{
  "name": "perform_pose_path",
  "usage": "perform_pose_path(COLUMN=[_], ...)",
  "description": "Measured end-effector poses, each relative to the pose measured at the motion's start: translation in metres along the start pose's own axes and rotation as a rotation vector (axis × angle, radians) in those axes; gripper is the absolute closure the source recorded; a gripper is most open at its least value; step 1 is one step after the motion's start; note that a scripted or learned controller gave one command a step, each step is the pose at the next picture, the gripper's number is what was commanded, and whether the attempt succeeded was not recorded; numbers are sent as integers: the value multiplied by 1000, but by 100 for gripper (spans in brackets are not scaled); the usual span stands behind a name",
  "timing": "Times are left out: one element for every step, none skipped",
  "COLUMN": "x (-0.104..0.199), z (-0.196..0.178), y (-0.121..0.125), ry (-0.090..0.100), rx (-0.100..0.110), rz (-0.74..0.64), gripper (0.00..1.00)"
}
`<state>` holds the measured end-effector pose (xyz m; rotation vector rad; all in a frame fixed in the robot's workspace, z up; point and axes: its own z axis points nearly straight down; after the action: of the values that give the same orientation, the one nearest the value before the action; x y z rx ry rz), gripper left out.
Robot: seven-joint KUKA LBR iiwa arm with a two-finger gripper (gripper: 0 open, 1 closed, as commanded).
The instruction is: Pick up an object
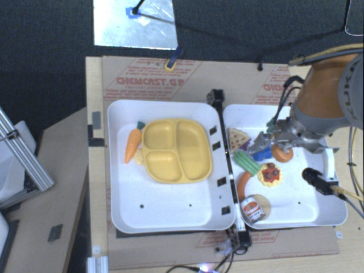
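Two shallow white bins side by side on the table (96, 169), split by a black divider (224, 152). In the left bin (122, 209), a yellow three-section plate (173, 151) near the middle, with a toy carrot (132, 145) touching its left edge. In the right bin (318, 206), a cluster of toy food just right of the divider: a pizza slice (239, 136) nearest the far end, a green vegetable piece (246, 162) just in front of it, a red sausage (244, 183) curving toward the near end, a small can (253, 209) at the near end against the divider, and a yellow piece with red spots (269, 175) a little further from the divider than the sausage. Grey arm (330, 95) with orange band reaching over the right bin's far right side, gripper (273, 144) lowered among the food, well right of the divider. A blue piece (262, 151) and an orange round object (282, 153) right at the jaws; cannot tell whether jaws released or clenched, nor whether either item sits between them. Beyond the bins, a shiny metal sheet (135, 15) on the dark floor.
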<state>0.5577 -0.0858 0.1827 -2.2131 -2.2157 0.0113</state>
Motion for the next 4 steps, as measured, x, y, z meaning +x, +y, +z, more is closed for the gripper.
perform_pose_path(x=[0, 3, 3, 0], z=[-7, 56, 70, 59], y=[3, 2, 7, 8], ry=[-1, -1, -4, -10], rx=[-13, -9, -26, -31], rz=[-2, 0, -1, -1], gripper=[0, 0, 0, 100])
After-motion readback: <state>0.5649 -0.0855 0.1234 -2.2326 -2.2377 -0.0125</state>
